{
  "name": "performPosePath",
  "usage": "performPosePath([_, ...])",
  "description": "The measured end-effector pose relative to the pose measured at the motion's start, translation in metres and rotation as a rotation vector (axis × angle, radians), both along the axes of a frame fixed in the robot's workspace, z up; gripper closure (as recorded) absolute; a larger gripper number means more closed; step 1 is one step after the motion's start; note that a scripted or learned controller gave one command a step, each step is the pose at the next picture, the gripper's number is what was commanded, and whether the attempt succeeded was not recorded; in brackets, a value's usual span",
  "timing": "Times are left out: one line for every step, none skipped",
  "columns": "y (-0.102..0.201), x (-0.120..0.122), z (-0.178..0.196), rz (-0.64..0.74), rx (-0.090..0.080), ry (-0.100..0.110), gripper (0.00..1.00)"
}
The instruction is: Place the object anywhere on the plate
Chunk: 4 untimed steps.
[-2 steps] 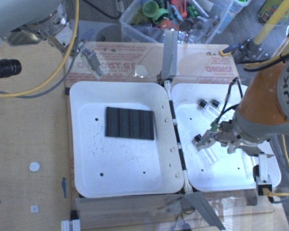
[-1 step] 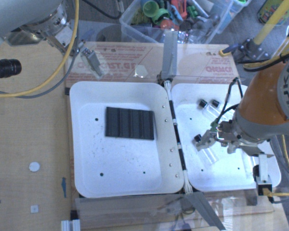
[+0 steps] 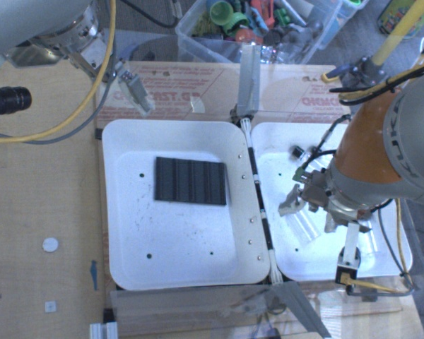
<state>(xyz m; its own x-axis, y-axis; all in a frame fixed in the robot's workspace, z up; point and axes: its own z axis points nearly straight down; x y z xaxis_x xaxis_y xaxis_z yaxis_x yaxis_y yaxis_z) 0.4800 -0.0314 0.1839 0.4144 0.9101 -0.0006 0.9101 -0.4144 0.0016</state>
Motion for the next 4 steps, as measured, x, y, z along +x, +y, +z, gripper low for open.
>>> performPosePath([0.0,0.0,0.0,0.0,0.0,0.0,0.0])
performPosePath([0.018,0.085,0.0,-0.157,0.001,0.003,0.0])
performPosePath([0.087,0.059,0.0,-0.363,0.001,0.007,0.0])
performPosePath([0.108,0.065,-0.039,-0.43,-0.016,-0.019,0.0])
